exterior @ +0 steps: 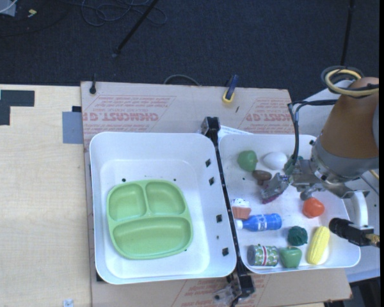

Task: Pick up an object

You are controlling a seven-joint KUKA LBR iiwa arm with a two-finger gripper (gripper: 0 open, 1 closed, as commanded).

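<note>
Where bins (155,147) meet, fingers (274,187) over toys

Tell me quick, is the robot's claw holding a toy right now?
Gripper: down low in the right bin, over a purplish toy. It cannot be told if it's open, shut or holding it.

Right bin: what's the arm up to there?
The KUKA arm reaches in from the right, and its gripper is low over the right bin, among the toys near a green ball and a white egg-like piece. Nothing visibly sits between its fingers, so no pick is confirmed. The blue bottle, corn and orange piece lie untouched. The left bin holds a green divided plate.
</note>
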